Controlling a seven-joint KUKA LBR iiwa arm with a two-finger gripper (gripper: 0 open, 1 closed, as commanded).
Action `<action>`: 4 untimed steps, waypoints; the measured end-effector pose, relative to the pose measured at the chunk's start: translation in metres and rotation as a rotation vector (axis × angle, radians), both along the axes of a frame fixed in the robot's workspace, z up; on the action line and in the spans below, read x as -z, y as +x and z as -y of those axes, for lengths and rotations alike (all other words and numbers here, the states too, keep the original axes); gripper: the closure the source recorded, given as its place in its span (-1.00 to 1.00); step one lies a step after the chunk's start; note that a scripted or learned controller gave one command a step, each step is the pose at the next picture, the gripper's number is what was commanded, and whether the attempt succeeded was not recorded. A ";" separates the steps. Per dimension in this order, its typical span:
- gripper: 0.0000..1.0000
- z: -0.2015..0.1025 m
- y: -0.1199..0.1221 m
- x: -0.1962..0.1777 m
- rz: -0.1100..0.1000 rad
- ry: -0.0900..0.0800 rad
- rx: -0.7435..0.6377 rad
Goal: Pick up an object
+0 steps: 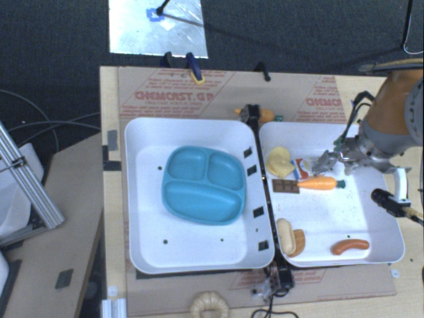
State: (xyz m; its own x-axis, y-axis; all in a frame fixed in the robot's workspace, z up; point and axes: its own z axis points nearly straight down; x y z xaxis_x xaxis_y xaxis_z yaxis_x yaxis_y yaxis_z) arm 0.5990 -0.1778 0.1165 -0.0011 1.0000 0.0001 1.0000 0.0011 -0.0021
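The right bin (381,240) holds several toy foods. An orange carrot (318,184) lies in its middle with a brown chocolate bar (286,186) at its left end. A pale yellow piece (279,162) and a red-and-white packet (303,167) lie just behind them. A bread roll (289,237) and a reddish sausage (350,246) rest near the front wall. My gripper (330,160) hangs over the right bin, just above and behind the carrot, pointing left toward the packet. Nothing visibly hangs from it.
The left bin (142,197) carries a blue divided plate (204,184). Black clips line the ridge between the two bins (260,191). The arm's wrist (391,128) overhangs the right bin's back right corner, and a black part (391,203) juts over its right wall.
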 end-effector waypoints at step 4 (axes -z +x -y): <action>1.00 -0.003 0.028 -0.097 0.011 -0.002 -0.005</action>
State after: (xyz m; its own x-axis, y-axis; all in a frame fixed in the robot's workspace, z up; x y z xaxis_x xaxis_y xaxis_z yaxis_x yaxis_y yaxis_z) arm 0.6268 -0.1750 0.2132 -0.0057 1.0000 -0.0022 0.9999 0.0057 0.0090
